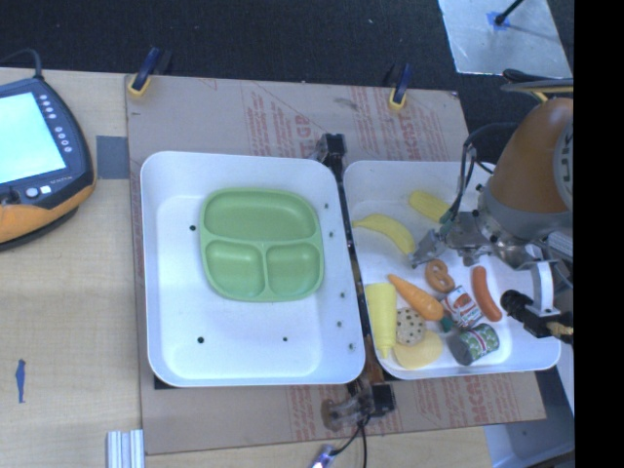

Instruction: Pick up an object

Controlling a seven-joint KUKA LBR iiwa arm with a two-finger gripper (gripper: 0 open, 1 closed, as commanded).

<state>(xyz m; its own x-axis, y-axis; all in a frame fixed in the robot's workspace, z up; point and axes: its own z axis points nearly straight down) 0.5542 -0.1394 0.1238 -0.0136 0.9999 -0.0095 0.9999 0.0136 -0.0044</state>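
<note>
The right bin holds several toy foods: a yellow banana, a pale yellow piece, a brown pretzel, an orange carrot, a red sausage, a yellow corn cob, a cookie on a yellow slice and a small can. My gripper hangs over the middle of this bin, just above the pretzel and right of the banana. Nothing shows between its fingers.
The left bin carries a green divided plate. A tablet-like pendant lies at the far left on the bench. Clamps sit at the back edge. The arm's orange and grey body covers the right bin's far right corner.
</note>
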